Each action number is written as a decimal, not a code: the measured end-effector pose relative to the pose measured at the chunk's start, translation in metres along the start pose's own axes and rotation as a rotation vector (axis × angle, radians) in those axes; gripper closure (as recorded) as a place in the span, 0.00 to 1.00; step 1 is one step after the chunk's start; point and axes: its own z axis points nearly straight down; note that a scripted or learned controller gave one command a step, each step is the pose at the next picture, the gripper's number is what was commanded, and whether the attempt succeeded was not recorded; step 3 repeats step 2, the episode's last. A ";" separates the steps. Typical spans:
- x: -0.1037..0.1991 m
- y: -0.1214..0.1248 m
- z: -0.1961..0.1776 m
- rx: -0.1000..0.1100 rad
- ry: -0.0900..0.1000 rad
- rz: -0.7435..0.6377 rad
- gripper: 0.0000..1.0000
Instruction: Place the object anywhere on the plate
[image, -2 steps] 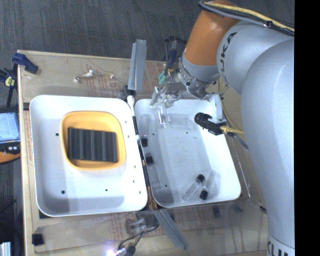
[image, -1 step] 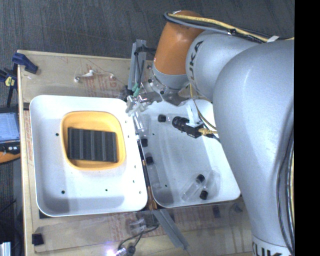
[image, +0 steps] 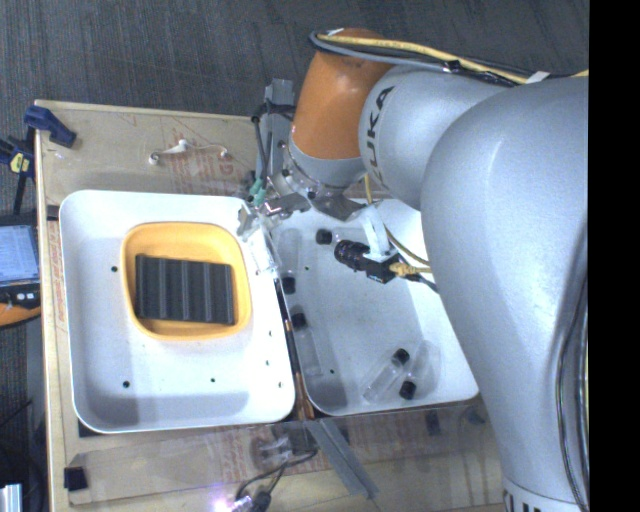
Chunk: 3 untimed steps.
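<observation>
Bulky grey arm (image: 500, 250), orange wrist band (image: 335, 105), black "KUKA" lettering (image: 380, 120)

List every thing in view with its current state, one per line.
Plate: yellow, flat in the left bin, holding a dark ridged insert.
Left bin: holds the plate.
Right bin: partly covered by the arm.
Clear object: lying in the right bin's near corner.
Pincer: at the bins' shared edge.

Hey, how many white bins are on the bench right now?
2. One white bin sits on the left and holds a yellow plate; the other white bin sits beside it on the right, partly covered by the arm.
</observation>
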 end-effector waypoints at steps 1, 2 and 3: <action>0.017 -0.013 0.000 0.001 0.000 -0.157 1.00; 0.017 -0.013 0.000 0.000 0.000 -0.158 0.00; 0.017 -0.013 0.000 0.000 0.000 -0.158 0.00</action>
